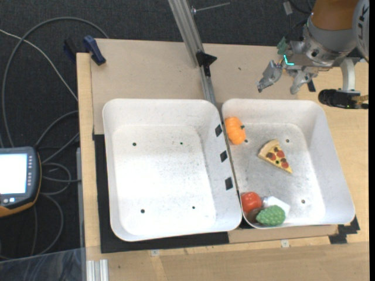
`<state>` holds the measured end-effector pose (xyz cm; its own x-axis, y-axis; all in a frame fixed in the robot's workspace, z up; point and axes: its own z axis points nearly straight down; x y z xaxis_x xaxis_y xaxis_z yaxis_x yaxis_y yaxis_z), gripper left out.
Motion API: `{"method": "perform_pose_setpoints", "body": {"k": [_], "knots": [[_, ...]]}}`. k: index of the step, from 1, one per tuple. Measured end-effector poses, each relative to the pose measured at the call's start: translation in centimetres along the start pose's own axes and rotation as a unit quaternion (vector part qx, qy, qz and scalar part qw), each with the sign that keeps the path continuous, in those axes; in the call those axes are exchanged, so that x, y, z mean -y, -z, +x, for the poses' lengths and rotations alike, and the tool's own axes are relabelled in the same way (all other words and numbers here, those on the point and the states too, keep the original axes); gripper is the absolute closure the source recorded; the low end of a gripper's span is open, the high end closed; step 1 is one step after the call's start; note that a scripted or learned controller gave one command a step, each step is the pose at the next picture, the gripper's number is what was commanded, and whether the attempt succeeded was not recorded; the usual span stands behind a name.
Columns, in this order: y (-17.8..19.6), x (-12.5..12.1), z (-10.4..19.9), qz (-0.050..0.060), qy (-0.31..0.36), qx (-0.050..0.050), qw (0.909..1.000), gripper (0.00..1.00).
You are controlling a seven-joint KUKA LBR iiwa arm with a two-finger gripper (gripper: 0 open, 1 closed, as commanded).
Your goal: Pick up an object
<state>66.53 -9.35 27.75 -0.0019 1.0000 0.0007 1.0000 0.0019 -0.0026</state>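
Fingers of the gripper [285,82] were spread, nothing held; the pizza slice [276,156] was judged light, stiff, best pinched across its edges.

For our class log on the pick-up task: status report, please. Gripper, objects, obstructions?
Two-finger gripper open, above bench beyond right white bin. Orange toy fruit, pizza-slice toy, red toy, green bumpy toy all lying in it. Nothing blocking them.
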Motion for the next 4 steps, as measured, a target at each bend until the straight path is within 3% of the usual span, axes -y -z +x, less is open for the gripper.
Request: {"method": "perform_pose_setpoints", "body": {"k": [3,4], "knots": [[-18.5,0.0,1.6,0.003,0.0,-0.001,1.0,0.0],[-16.9,-0.3,1.6,-0.002,-0.001,0.0,1.0,1.0]]}}
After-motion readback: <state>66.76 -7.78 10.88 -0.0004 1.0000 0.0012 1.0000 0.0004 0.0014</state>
